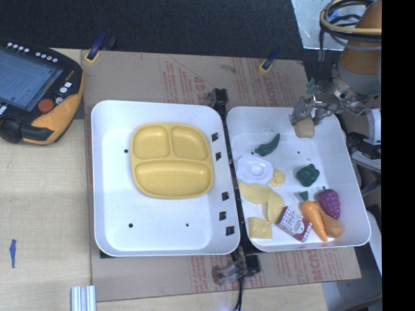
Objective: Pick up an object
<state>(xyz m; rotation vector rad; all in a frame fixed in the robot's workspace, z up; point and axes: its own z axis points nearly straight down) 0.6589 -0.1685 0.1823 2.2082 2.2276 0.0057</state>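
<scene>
Brown cardboard (162,76) across the wooden bench (39,199), two white bins (110,173) upon it; gripper (310,112) clamped on a beige lump (303,129).

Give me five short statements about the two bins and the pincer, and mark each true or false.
1. The yellow divided plate lies in the left bin. True.
2. The toy carrot sits on that plate. False: it lies in the right bin.
3. The pincer is above the right bin's far edge, a beige object at its tips. True.
4. The purple grapes are in the left bin. False: right bin.
5. The teach pendant rests left of the bins. True.
</scene>
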